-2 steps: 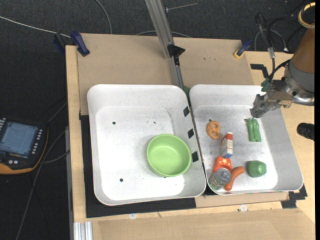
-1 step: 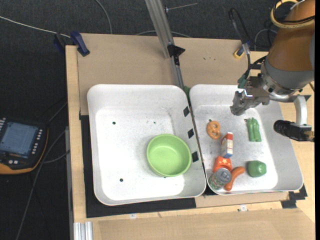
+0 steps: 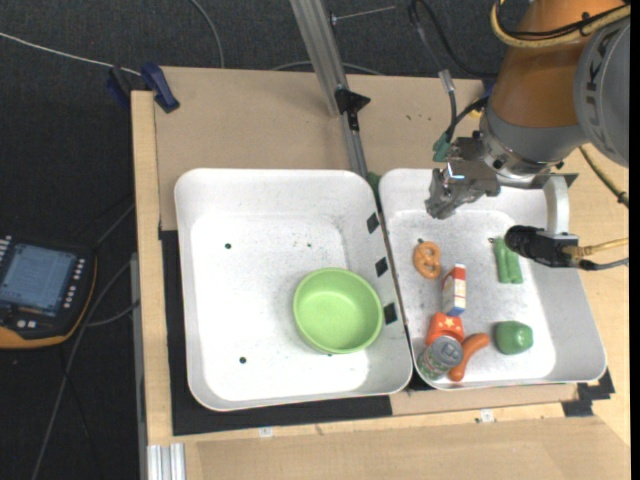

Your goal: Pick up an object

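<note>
The gripper (image 3: 441,205) hangs over the far end of the right bin (image 3: 580,333), above bare floor; whether its fingers are apart or together cannot be told, as the wrist body hides them from this angle. Nothing is visible between them. The objects lie nearer the camera in that bin: a pretzel-shaped piece (image 3: 427,259), a small red-and-white carton (image 3: 455,290), a green stick (image 3: 507,263), a green pepper-like item (image 3: 513,338), and a can (image 3: 440,356) touching orange pieces whose shapes are hard to make out. The left bin (image 3: 215,268) holds a green bowl (image 3: 337,311).
</note>
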{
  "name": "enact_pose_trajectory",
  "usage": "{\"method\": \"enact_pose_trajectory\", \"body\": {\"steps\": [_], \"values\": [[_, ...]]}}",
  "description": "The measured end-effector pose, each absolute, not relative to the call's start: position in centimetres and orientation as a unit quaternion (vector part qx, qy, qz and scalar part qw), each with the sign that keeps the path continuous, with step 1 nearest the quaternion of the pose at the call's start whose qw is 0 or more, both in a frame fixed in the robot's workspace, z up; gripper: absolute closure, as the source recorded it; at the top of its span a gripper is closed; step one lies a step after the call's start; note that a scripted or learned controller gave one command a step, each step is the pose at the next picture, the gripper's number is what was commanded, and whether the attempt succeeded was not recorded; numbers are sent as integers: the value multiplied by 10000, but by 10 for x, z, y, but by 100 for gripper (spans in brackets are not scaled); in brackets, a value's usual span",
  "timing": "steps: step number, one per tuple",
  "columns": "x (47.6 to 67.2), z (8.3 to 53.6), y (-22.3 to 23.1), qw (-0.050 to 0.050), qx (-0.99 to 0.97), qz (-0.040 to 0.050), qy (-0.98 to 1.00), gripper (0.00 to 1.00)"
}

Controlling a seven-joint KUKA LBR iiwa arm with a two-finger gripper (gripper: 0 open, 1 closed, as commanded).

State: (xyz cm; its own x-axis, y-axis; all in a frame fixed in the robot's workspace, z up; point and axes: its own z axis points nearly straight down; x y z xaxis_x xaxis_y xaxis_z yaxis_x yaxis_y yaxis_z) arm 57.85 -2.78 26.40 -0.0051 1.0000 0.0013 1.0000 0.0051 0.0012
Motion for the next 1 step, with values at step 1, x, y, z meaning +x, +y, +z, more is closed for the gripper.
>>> {"method": "enact_pose_trajectory", "body": {"steps": [1], "values": [[595, 249, 20, 6, -7056, 0, -7086, 100]]}}
